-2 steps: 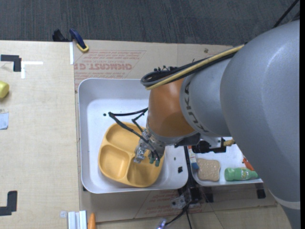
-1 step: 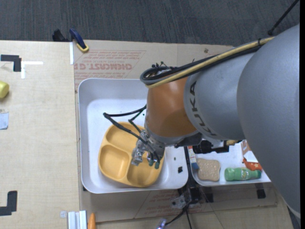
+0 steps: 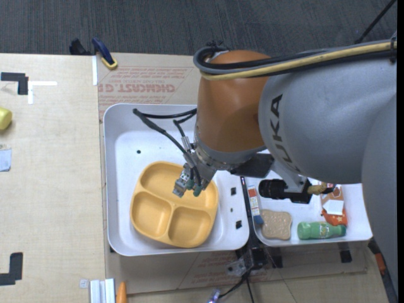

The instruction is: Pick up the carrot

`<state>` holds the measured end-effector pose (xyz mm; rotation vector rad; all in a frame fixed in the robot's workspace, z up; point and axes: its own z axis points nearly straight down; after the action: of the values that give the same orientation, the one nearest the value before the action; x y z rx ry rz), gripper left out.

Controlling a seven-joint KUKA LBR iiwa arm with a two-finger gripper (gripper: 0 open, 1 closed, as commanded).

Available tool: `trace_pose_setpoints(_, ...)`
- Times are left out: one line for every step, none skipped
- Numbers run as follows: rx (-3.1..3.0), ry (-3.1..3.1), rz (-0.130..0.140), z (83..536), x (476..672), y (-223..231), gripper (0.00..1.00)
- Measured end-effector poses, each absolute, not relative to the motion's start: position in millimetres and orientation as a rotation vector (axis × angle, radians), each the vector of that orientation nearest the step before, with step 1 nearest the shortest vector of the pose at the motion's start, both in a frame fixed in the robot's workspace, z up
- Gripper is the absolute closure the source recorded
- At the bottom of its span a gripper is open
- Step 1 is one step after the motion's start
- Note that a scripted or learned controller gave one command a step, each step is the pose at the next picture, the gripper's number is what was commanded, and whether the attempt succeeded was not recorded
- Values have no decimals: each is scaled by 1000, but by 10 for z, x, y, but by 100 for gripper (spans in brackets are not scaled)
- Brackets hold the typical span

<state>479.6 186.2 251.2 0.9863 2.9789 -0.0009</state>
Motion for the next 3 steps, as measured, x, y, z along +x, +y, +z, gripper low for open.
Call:
trace_pose_setpoints(1337,2841,-4,2651,5017,1403,100)
trace_pose_setpoints(1215,2876,20,1100,5016,1336,100)
trace_pose_setpoints(1217,2872,21,1192,5038,1325,100)
